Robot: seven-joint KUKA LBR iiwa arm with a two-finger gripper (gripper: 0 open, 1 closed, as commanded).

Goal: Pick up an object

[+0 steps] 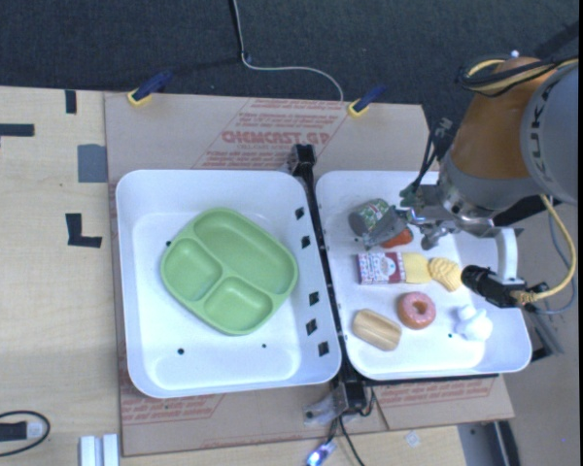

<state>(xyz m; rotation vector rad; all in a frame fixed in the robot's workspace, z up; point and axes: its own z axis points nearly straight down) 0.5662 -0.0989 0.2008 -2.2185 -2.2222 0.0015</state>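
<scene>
My gripper [418, 223] sits over right bin [510, 357], upper centre, can't tell its state; grey-green object [370, 216] just left of it, red piece [396, 238] below

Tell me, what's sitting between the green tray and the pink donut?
In the camera view, between the green tray and the pink donut runs the black-clipped divider where the bins meet, then a bread roll.
</scene>
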